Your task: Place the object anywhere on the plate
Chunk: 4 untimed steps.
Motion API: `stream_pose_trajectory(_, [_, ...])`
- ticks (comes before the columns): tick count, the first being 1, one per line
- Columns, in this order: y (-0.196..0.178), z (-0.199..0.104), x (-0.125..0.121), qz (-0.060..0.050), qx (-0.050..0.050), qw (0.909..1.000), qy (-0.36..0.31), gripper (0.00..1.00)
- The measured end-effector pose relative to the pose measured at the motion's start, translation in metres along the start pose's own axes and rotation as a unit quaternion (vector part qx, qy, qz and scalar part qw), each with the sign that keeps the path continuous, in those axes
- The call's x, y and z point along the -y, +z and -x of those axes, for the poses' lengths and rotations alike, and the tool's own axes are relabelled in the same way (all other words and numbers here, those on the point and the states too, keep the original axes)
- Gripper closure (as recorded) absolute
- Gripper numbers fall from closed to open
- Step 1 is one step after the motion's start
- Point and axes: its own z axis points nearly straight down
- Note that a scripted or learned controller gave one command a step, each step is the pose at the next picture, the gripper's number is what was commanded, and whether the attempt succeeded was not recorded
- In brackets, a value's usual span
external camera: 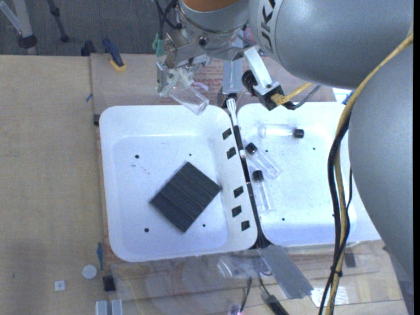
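Note:
The plate is a dark grey ribbed square lying flat in the middle of the left bin. My gripper hangs above the far rim of that bin, up and slightly left of the plate. A clear plastic tube sits tilted between the fingertips, its lower end pointing right. The gripper is shut on it. The tube is well apart from the plate and above the bin's back edge.
The right bin holds three clear tubes with black caps: one near the back, and two near the left wall. A ridge with black tabs divides the bins. The arm fills the upper right.

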Motion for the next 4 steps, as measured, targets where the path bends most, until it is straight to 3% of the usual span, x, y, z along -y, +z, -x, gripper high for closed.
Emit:
stream_pose_trajectory(1, [0.167, 0.009, 0.005, 0.0, 0.0, 0.9914, 0.131, 1.0])
stream_pose_trajectory(2, [0.114, -0.007, 0.033, 0.0, 0.0, 0.9985, 0.054, 1.0])
stream_pose_trajectory(3, [0.142, 0.018, -0.013, 0.003, 0.001, 0.9925, -0.122, 1.0])
stream_pose_trajectory(4, [0.06, 0.013, -0.013, 0.003, 0.001, 0.9979, -0.065, 1.0])
